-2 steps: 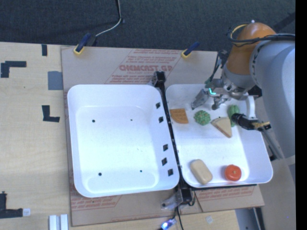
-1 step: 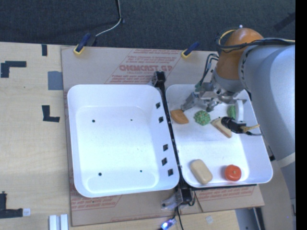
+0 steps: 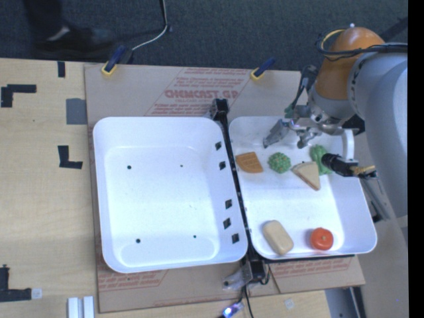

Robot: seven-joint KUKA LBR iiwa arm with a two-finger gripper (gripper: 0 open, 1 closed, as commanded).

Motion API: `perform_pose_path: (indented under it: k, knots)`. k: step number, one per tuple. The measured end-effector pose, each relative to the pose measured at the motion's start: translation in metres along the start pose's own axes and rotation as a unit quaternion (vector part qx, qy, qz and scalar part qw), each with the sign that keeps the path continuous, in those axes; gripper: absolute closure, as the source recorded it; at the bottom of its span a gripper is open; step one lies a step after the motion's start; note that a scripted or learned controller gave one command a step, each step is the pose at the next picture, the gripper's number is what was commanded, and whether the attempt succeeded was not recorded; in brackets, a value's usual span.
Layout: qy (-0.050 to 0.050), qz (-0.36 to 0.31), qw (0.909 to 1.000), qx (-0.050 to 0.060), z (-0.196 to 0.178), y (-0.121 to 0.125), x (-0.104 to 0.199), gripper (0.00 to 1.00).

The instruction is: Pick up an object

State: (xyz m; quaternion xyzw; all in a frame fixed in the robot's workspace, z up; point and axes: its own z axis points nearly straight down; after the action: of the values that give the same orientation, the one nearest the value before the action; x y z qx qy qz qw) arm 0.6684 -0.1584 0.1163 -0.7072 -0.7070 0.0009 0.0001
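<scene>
My gripper (image 3: 289,138) hangs over the far part of the right bin (image 3: 351,211), open, with nothing between its fingers. Just in front of it lies a green broccoli piece (image 3: 279,162). An orange-brown bread slice (image 3: 249,162) sits to the left of the broccoli, near the divider. A pale wedge (image 3: 308,175) lies to its right, with a green item (image 3: 318,155) behind the wedge, partly hidden by the arm. At the near end of the bin are a beige roll (image 3: 277,236) and a red tomato (image 3: 322,238).
The left bin (image 3: 106,177) stands beside the right one, with a black clip strip (image 3: 228,197) along the shared wall. The arm (image 3: 344,58) comes in from the upper right. Both bins rest on a cardboard sheet (image 3: 192,91).
</scene>
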Motion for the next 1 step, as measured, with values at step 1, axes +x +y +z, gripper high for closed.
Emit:
perform_pose_path:
  k: [1]
  knots:
    - [-0.001, -0.001, 1.0, 0.002, 0.0355, -0.0008, 0.0143, 0.0]
